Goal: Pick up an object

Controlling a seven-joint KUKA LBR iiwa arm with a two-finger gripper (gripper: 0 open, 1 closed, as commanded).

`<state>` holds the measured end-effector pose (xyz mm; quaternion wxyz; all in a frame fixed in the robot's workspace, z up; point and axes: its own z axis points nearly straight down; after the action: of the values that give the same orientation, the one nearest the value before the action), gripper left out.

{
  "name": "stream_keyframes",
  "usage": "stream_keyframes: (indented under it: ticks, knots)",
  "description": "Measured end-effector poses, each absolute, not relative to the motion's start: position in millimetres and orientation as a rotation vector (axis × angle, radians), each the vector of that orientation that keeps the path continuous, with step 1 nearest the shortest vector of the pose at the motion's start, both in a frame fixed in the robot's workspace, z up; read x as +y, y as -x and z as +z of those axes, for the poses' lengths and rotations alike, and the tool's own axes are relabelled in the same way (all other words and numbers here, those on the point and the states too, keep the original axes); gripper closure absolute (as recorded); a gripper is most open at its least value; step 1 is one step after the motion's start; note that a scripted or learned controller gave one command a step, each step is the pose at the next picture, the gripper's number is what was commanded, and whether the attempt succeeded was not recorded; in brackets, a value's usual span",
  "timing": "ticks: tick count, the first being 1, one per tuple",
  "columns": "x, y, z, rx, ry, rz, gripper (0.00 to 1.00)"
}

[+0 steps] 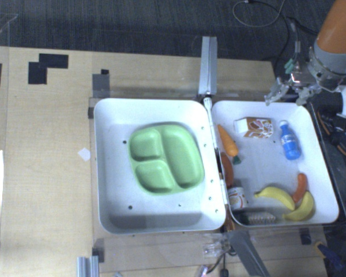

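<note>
**Gripper over far rim of right bin, nothing held**

While the gripper hangs spread open above the right bin far rim, nothing sits between its fingers. Blue bottle lies nearest, carton beside it; carrot, bananas further off. Green tray in left bin.

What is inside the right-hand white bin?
The right bin holds a small carton, a blue bottle, a carrot, two bananas, a sausage, a can and a brush. Anything beneath the bananas is covered.
</note>
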<state>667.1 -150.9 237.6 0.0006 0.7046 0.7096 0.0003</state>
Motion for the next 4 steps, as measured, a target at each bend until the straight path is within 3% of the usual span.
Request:
stream_keyframes:
  ticks: [1,2,3,4]
  knots:
    - [-133,-670.5,305,2.357,-2.070,0.003,0.00]
    - [-145,-662.3,178,2.190,-2.251,0.000,0.00]
    - [-139,-672.2,117,2.306,-2.113,0.016,0.00]
    - [-143,-661.7,109,2.329,-2.051,0.060,0.00]
